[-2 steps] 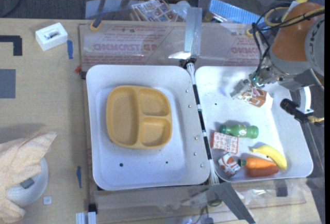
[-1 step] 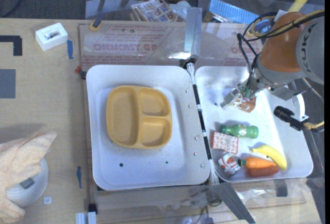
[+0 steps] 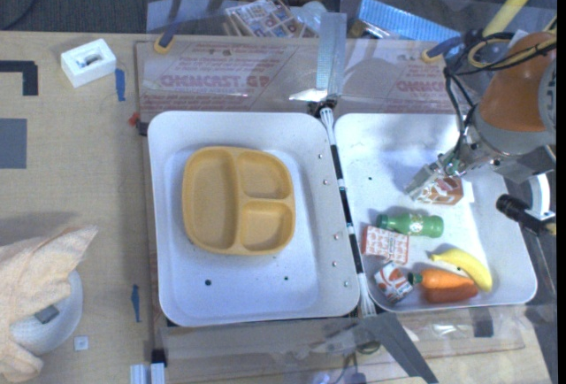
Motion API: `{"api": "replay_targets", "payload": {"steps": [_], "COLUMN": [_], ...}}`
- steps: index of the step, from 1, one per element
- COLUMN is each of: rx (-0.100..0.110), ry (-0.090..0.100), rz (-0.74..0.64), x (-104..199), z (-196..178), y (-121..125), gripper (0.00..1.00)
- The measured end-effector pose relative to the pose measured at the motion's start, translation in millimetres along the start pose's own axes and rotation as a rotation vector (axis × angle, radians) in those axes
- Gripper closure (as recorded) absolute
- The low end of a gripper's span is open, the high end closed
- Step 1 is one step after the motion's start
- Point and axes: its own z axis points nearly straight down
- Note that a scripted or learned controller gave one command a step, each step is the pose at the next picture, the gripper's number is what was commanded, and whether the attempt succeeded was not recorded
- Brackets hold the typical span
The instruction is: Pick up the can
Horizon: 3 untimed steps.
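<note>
A light wooden bench [image 3: 80, 161] holds two shallow white bins side by side, seen from above at a slant. Nearest, along the right bin's [image 3: 522, 289] front edge, a small can [image 3: 395, 281] lies on its side in the front-left corner, touching an orange carrot [image 3: 447, 285], with a yellow banana [image 3: 466, 265] just behind. A red-and-white packet [image 3: 385, 244] and a green bottle [image 3: 410, 224] lie a little further back. The left bin [image 3: 168, 285] holds a yellow divided tray [image 3: 237, 199]. Further back, the gripper [image 3: 426, 182] reaches in from the right over a red-and-white snack bag [image 3: 439, 190]; its opening cannot be made out. It is well apart from the can.
</note>
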Motion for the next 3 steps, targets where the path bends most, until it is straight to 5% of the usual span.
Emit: {"api": "replay_targets", "payload": {"steps": [1, 2, 3], "rx": [0.011, 0.018, 0.010], "ry": [0.010, 0.009, 0.007], "rz": [0.163, 0.497, 0.514], "x": [65.3, 97.4, 92.1], "z": [4.6, 3.0, 3.4], "y": [6.5, -12.0, -37.0], "gripper": [0.00, 0.00, 0.00]}}
